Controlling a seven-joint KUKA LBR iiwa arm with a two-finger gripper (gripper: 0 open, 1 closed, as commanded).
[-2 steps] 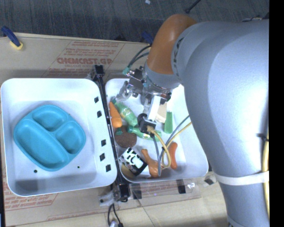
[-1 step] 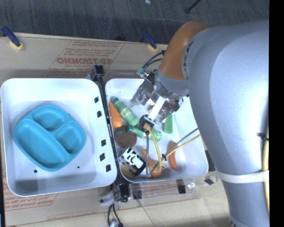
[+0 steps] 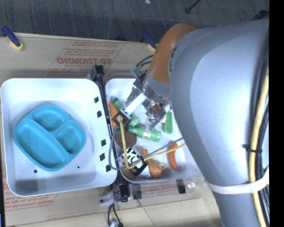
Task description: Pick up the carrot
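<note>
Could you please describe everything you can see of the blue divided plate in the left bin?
The blue plate is a light blue, smooth, plastic-looking dish with rounded corners and three compartments: one long and two smaller. It lies flat, right side up, turned at a slant on the floor of the left bin, roughly in the middle. Nothing lies in its compartments, and it touches only the bin floor.

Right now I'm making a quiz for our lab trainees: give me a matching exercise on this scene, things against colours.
Things:
1. divided tray in the left bin
2. band above the arm's wrist
3. bottle lying in the right bin
4. bins

Colours:
A. green
B. white
C. blue
D. orange

Pairs: 1-C, 2-D, 3-A, 4-B
</note>
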